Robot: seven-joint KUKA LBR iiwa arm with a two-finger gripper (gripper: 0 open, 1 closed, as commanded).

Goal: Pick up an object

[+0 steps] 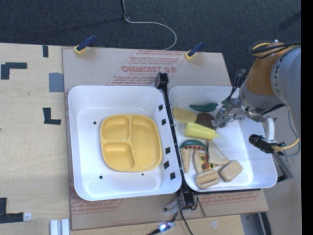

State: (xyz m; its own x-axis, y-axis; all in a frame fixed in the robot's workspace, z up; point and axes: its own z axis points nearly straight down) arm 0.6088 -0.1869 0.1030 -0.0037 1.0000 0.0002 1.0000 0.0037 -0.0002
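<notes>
A dark carpeted floor surrounds a cardboard-topped bench with two white bins.

Whether the gripper fingers are spread or pinching I cannot tell; they seem to sit low in the right bin, near a brown piece and a green item. The step looks like reaching for a pick; next comes closing and lifting. Nearby lies a yellow corn-like toy; the left bin holds a yellow divided plate.

**Arm low over the right bin's clutter**

The gripper sits down in the right bin, beside a dark brown piece and a yellow corn cob. Bread-like pieces lie nearer the front. The left bin holds a yellow divided plate.
</notes>
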